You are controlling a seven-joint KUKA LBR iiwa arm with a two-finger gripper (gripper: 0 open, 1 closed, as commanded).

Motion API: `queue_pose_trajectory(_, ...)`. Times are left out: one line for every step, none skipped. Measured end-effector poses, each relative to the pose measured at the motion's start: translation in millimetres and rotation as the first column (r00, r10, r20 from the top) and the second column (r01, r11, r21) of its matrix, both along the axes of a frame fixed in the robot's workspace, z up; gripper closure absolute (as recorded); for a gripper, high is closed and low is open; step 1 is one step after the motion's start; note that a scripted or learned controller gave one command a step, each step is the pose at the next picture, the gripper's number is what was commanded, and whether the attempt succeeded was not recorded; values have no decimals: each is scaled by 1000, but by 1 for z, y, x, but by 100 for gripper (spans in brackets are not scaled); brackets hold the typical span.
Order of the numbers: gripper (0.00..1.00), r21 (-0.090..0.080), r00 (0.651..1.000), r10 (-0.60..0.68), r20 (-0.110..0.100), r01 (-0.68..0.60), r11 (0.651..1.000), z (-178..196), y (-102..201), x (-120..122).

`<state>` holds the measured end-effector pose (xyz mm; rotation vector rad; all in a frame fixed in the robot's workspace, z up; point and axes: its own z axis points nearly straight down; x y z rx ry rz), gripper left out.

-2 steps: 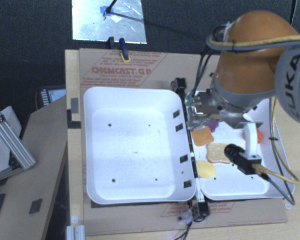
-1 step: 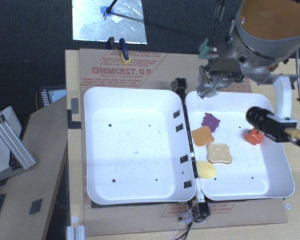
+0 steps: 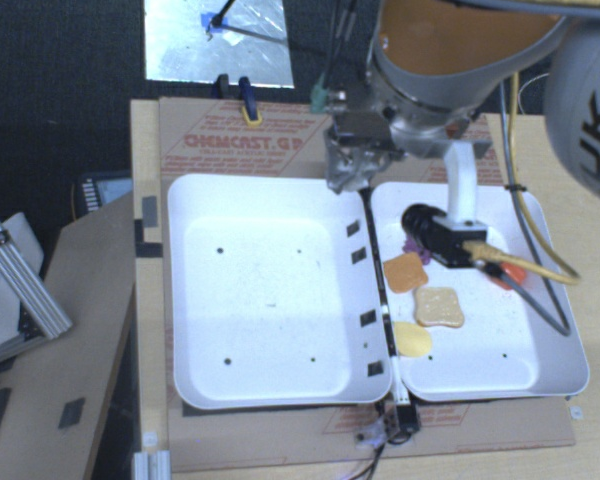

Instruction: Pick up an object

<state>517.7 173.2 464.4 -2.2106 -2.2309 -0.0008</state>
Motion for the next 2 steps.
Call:
queue_pose_trajectory(100,0,1000,-1,0,1,1000,-38,58,12)
queue_pose_trajectory(100,4,1000,-10,15,10,1000,78,33,39)
